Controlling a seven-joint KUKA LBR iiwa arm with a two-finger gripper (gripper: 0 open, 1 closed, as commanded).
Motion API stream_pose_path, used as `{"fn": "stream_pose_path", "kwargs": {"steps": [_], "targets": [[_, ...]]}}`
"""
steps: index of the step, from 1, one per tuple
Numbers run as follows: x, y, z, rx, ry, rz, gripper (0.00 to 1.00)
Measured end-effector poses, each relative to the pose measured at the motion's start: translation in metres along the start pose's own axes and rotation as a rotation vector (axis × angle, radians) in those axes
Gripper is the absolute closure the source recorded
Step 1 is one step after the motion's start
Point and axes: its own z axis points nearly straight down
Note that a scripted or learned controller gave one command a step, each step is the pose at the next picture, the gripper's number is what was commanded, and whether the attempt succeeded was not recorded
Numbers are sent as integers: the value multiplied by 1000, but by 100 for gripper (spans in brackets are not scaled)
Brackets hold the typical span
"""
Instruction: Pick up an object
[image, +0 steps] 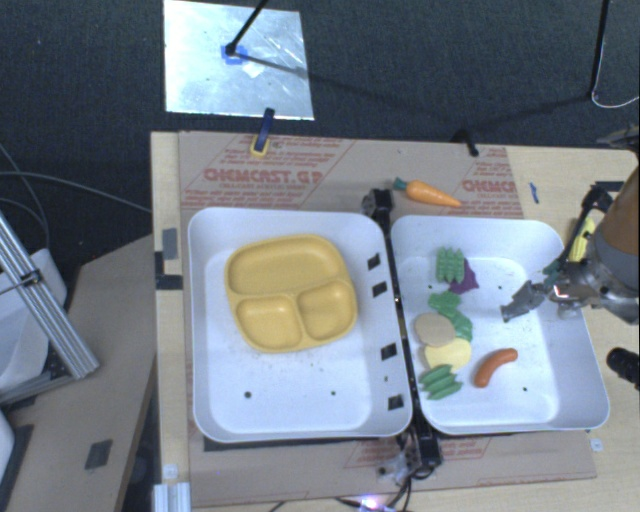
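The right bin (530, 240) holds several toy foods: a green and purple piece (453, 268), a green leafy piece (450, 308), a tan disc (434, 329), a yellow piece (449, 353), a green pod (438, 379) and an orange-red sausage (494, 366). My gripper (525, 299) hangs over the right side of this bin, above and to the right of the sausage, apart from every item. Nothing shows between its fingers.
A yellow divided tray (291, 291) lies in the left bin (210, 400). A toy carrot (427, 193) rests on the cardboard behind the bins. A metal plate (238, 60) lies on the floor at the back. An aluminium frame (40, 300) stands at the left.
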Motion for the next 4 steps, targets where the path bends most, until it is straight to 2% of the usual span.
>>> {"fn": "stream_pose_path", "kwargs": {"steps": [1, 2, 3, 4], "targets": [[40, 17, 121, 0, 2, -3, 0], [90, -35, 116, 1, 2, -2, 0], [85, 36, 115, -7, -1, -3, 0], [42, 94, 115, -7, -4, -1, 0]]}}
